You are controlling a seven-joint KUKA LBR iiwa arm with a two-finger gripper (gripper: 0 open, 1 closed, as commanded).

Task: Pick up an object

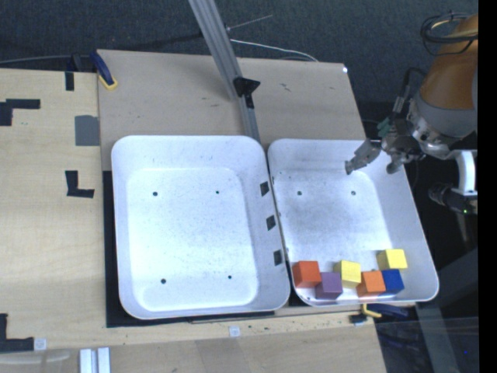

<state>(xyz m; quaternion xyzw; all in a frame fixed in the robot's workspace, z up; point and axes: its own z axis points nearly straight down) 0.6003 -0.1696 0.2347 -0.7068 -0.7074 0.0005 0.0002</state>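
Observation:
Several small blocks lie along the near edge of the right bin (404, 208): an orange block (307, 273), a purple one (331, 284), a yellow one (350, 272), a second orange one (373, 282), a blue one (393, 281) and another yellow one (394, 259). My gripper (375, 165) hangs over the far right part of that bin, well away from the blocks. It is open, with nothing between its fingers (358, 161).
The left bin (124, 208) sits beside the right one, with black clips (270, 221) along the shared rim. A slanted metal post (221, 41) rises behind the bins. Wooden bench extends to the left.

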